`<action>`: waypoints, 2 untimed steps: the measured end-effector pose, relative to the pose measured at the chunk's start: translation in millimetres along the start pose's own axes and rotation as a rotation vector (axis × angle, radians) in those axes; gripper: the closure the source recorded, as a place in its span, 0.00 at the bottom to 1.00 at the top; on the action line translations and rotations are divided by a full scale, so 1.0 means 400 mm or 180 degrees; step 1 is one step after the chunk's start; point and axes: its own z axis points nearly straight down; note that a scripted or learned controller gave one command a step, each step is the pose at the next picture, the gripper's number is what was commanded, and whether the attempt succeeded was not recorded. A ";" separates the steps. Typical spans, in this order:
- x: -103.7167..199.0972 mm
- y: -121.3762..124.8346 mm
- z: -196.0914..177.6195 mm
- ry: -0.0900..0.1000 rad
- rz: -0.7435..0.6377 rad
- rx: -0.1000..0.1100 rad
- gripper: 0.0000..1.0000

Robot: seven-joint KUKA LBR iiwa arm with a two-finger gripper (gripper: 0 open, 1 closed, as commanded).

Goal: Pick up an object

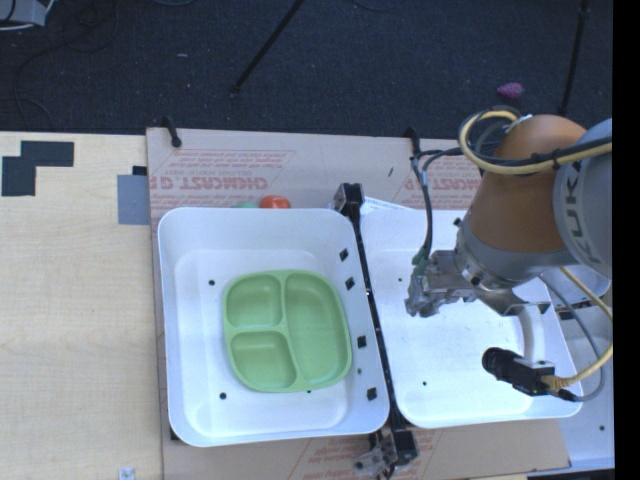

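Two bins are seen on the worktop (pixel 80 298): the left bin (pixel 190 258) with a green tray (pixel 287 330) lying flat at centre frame, the right bin (pixel 450 388) with the end effector (pixel 428 293) hovering over it at right of centre. How far it's open can't be told, and nothing is seen held. The tray's rim should probably be pinched, not its flat middle. Its long axis runs roughly left to right, slightly tilted.
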 end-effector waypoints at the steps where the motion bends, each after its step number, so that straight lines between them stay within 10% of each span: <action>1: 0.105 0.059 0.025 -0.0005 0.0008 -0.0003 1.00; 2: 0.229 0.102 -0.004 -0.0002 0.0004 -0.0006 1.00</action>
